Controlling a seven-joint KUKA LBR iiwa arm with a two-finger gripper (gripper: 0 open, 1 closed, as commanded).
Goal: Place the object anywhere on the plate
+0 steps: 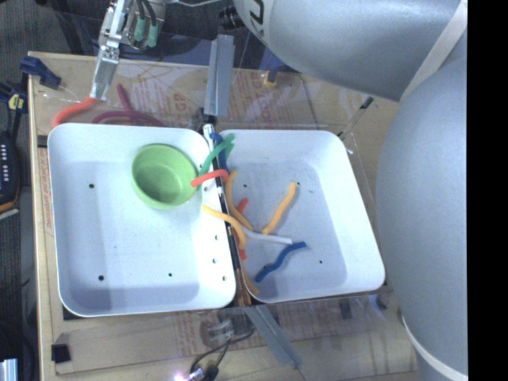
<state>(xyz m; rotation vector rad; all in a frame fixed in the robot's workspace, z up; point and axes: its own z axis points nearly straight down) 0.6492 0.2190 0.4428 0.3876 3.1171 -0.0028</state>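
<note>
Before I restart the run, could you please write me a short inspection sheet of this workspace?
Surface: wooden bench bearing the left bin and right bin, side by side.
Job's things: green plate in the left bin, near its upper right; nothing lies on it.
Clutter: coloured strips; an orange strip and a blue strip in the right bin, more bunched along the seam between the bins.
Grippers: gripper at upper left, beyond the bins; nothing seen in it.
Cables: red tubing behind the left bin; wires at the bench's front.
Surroundings: grey arm fills the right.
</note>
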